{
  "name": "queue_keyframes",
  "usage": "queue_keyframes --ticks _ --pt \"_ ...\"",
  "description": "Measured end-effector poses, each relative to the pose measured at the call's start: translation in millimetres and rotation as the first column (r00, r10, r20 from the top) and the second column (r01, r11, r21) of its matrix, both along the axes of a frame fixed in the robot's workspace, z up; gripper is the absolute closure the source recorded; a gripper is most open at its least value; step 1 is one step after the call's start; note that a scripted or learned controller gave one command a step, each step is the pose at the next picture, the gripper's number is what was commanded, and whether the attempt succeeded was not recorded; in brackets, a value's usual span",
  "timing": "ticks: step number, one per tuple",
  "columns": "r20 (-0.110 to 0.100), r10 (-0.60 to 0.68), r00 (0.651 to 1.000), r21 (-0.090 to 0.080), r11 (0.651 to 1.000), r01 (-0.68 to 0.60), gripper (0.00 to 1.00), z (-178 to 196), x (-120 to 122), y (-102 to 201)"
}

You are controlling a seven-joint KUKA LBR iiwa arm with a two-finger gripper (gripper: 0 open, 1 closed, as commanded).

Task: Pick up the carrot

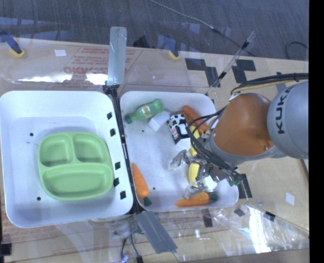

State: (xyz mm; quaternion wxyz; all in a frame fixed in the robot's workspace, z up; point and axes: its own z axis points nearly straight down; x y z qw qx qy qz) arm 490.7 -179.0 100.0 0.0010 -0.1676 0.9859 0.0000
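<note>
at the bottom edge of the right bin [130,126] lies a carrot [193,201], flat on the floor and close against the near wall. it is orange with a small green end pointing right. a second carrot [140,184] lies by the left wall of the same bin, slanting down, with its green end at the bottom corner. a third orange thing [190,114] near the top of the bin may be a carrot too, but part of it is hidden by the arm.

these look like toy carrots — light, stiff and smooth, so they may slip or roll if squeezed near the thin tip. the best place to hold one is across the thick middle, with the fingers on the two long sides. the bottom carrot sits so close to the wall that one finger may not fit behind it.

the arm [244,126] comes in from the right and bends down over the right half of the bin. its gripper [201,182] points down just above the bottom carrot, next to a yellow thing [194,171] like a toy banana. i cannot tell how its fingers stand — they are too dark and tangled to read — and i see nothing held.

a green bottle [145,112], a small white block [157,121] and a black and white toy [177,127] lie farther up the bin. the left bin [14,108] holds a green tray [74,165].
</note>
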Motion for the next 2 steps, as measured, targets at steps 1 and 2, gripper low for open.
queue_keyframes --ticks 1,2 --pt "0.006 -0.199 0.980 0.001 0.980 0.199 0.00 87.6 37.9 41.4" --pt "-0.005 0.040 0.999 0.001 0.999 -0.040 0.00 45.6 -6.9 43.6"
